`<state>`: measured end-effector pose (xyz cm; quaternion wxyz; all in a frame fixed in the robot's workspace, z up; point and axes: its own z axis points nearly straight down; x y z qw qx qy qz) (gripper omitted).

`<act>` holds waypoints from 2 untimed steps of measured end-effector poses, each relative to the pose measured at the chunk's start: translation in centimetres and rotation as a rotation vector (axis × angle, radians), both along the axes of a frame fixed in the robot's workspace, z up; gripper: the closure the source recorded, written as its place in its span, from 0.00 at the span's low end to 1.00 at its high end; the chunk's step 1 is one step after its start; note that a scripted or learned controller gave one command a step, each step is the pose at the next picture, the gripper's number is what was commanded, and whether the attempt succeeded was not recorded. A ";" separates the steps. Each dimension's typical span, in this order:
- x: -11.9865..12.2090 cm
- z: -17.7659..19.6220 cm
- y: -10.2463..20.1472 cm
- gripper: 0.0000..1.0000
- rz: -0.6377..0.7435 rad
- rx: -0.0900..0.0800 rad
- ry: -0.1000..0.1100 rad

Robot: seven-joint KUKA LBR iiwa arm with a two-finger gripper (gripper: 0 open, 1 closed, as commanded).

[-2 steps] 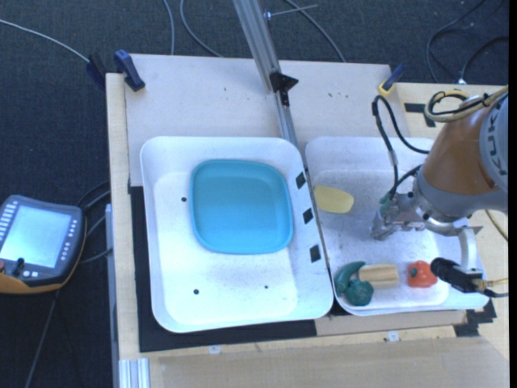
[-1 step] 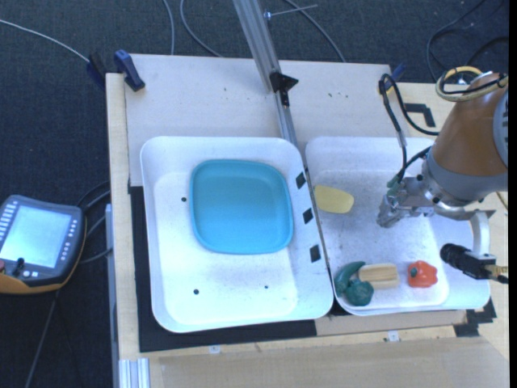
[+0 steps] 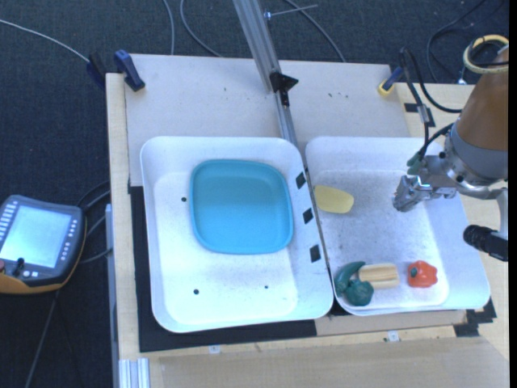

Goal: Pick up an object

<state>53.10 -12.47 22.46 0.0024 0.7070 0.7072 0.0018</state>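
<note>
The right bin [image 3: 452, 217] holds a yellow lemon-like piece [image 3: 334, 199] near its left wall. Along its front edge lie a dark green pepper-like piece [image 3: 354, 283], a tan block [image 3: 379, 276] and a red tomato-like piece [image 3: 421, 274]. My gripper [image 3: 406, 197] hangs over the right bin's middle right, up and to the right of the tan block and well right of the yellow piece. Nothing shows between its fingers.
The left bin [image 3: 161, 217] carries a turquoise square plate [image 3: 241, 206]. A metal bar [image 3: 260, 35] slants down from the top to the divide between bins. A pendant [image 3: 36, 241] lies off the bench at left. Cables run over the dark floor.
</note>
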 end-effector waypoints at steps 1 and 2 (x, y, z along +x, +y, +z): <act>0.1 5.3 0.0 1.00 0.000 0.000 0.000; 1.4 5.4 5.2 1.00 0.005 0.002 0.005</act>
